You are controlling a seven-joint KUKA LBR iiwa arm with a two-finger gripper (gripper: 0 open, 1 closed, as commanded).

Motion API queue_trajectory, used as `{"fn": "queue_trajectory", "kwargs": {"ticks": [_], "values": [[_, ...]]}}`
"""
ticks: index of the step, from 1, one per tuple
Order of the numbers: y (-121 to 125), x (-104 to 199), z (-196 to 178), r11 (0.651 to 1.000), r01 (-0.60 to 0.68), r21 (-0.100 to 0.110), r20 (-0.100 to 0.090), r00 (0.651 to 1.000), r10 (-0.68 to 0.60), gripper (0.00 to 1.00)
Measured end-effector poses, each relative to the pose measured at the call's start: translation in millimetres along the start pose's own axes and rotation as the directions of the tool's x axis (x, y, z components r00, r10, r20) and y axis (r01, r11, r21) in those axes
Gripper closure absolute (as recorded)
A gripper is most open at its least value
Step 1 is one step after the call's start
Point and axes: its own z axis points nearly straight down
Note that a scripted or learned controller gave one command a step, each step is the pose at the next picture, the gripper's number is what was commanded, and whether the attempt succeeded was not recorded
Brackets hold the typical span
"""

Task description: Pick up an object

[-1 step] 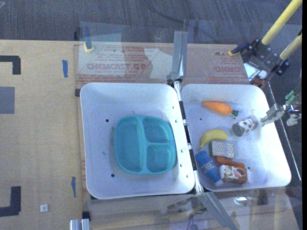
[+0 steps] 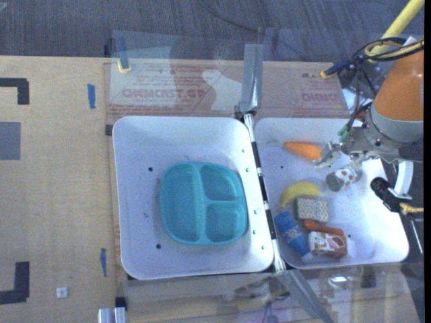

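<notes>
My hand hangs over the far part of the right white plastic bin, its metal fingers spread a little way with nothing between them. Just beside it to the left lies the orange carrot-shaped toy; just near of it is a small grey-and-white cylinder with red spots.

The worry, as I judge it, is the crowding. The carrot is slim and smooth, so my fingers could close past it or squirt it toward the bin wall. The little cylinder could roll away if I nudge it. Nearer still, the yellow banana toy, the speckled sponge-like block, the blue bottle and the red-and-white packet lie touching, so a grab there might catch two things or none.

The left bin holds a teal divided plastic tray. Faint mirrored lettering shows on the clear panel at the far side of the surface; I cannot read it with confidence.
</notes>
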Motion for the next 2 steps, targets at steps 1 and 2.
{"fn": "queue_trajectory", "kwargs": {"ticks": [1,2], "values": [[82.6,5.1,80.0,0.996,0.085,-0.001,0.001,0.996,-0.085,0.0],[81.8,5.8,70.5,0.996,0.088,0.005,0.0,0.996,-0.088,1.0]]}}
